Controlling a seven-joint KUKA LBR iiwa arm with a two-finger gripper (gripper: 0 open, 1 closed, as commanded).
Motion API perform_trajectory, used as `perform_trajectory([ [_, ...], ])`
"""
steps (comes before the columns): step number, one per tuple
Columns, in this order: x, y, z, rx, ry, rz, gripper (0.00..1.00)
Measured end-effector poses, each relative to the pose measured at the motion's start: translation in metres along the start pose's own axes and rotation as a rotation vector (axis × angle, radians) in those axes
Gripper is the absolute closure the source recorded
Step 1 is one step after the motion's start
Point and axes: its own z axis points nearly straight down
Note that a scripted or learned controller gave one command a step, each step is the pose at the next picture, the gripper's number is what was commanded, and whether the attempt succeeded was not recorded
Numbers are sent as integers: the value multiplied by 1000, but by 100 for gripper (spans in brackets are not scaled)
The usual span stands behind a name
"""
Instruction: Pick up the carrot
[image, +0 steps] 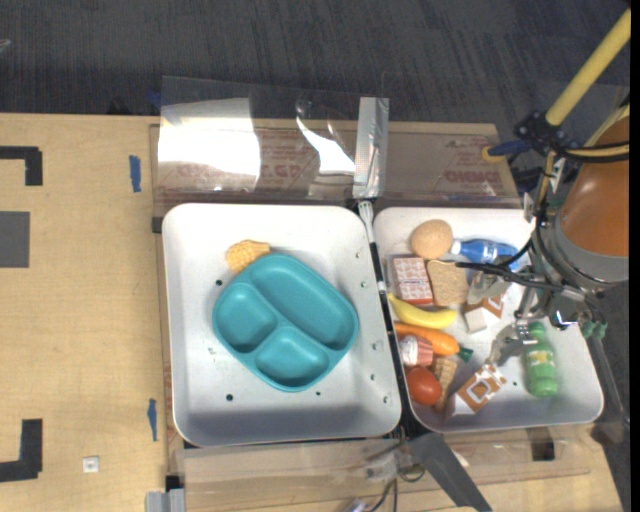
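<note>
Nearest the camera, the gripper (512, 338) hangs low over the right bin (590, 400), whether its fingers are parted or closed cannot be told, and nothing is seen held between them. Just beside it stand a green bottle (541, 368) and a small orange-and-white carton (481, 388), whose print is too small to read, while the carrot (432, 343) lies near the bin's left wall, under a banana (424, 315) and above a tomato (423, 385). Farther out, the left bin (190, 380) holds a teal divided plate (285, 320) with a yellow corn piece (246, 253) at its upper edge.

A tan bench (80, 330) carries two white bins. The left bin (190, 400) touches the right bin (580, 400).
</note>
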Motion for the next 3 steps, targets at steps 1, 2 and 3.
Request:
perform_trajectory([
  [1, -48, 33, 58, -3, 6, -15, 0],
  [2, 7, 49, 55, -2, 2, -55, 0],
  [3, -16, -1, 116, -2, 2, -221, 0],
])
